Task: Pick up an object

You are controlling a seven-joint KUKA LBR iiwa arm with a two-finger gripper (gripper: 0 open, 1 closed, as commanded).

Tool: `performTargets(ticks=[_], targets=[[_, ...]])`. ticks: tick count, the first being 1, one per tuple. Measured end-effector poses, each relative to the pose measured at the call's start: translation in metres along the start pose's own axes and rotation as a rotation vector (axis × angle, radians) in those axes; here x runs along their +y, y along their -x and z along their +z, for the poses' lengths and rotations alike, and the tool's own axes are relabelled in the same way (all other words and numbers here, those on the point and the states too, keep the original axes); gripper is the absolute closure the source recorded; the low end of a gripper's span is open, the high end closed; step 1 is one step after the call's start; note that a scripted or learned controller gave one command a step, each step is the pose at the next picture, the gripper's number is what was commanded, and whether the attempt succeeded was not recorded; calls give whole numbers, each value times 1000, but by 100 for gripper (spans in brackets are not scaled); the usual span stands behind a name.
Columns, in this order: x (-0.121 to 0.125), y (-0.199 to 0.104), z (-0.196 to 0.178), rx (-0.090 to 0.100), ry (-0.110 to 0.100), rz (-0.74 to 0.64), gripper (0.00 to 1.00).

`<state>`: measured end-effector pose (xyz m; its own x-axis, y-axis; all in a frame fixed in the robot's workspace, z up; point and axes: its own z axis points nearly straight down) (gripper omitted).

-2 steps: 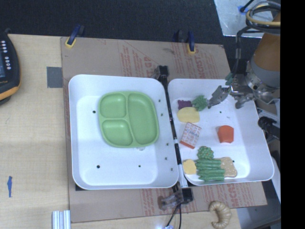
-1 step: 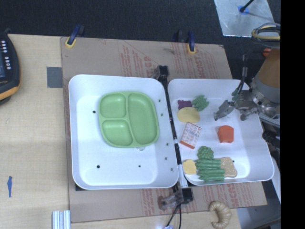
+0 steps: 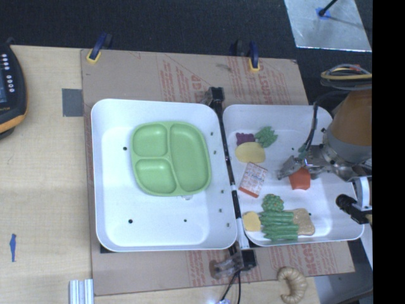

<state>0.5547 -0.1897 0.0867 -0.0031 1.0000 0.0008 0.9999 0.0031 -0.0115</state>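
The green divided plate (image 3: 171, 158) lies in the left bin (image 3: 111, 170). To its right, the right bin (image 3: 285, 116) holds toy foods. Farther right of the plate, the gripper (image 3: 297, 170) is low over the orange-red piece (image 3: 300, 180), the arm reaching in from the right; finger spread cannot be told.

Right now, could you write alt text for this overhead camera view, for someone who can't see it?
A grey and orange robot arm reaches from the right into the right bin, its gripper beside an orange toy among scattered toy foods. The left bin holds a green divided plate.
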Motion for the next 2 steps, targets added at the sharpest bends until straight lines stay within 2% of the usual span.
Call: performTargets(ticks=[1, 2], targets=[[2, 0, -16, -2, 7, -2, 100], [6, -97, -34, 4, 7, -11, 100]])
